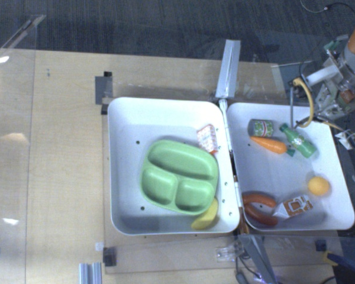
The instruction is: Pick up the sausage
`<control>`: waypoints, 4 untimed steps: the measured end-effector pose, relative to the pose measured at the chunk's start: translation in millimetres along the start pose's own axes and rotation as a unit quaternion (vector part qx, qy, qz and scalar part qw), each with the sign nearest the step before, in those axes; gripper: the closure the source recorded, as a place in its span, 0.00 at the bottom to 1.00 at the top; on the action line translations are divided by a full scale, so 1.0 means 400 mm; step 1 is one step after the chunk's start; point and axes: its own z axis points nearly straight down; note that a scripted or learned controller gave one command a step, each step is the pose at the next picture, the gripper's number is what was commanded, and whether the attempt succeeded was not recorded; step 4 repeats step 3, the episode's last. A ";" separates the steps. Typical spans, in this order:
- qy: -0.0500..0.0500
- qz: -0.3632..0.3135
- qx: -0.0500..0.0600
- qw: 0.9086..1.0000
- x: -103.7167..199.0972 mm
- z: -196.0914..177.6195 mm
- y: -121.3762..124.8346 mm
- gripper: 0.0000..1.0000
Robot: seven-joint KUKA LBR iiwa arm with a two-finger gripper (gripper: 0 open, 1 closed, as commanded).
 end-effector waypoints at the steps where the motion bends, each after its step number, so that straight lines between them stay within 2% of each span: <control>1: 0.000 -0.002 0.000 1.000 0.059 0.011 0.130 1.00; 2: 0.000 0.050 0.000 0.999 0.028 0.104 0.126 1.00; 3: 0.000 0.056 -0.001 0.998 0.063 0.127 0.137 1.00; 4: 0.000 0.056 -0.001 0.998 0.063 0.127 0.137 1.00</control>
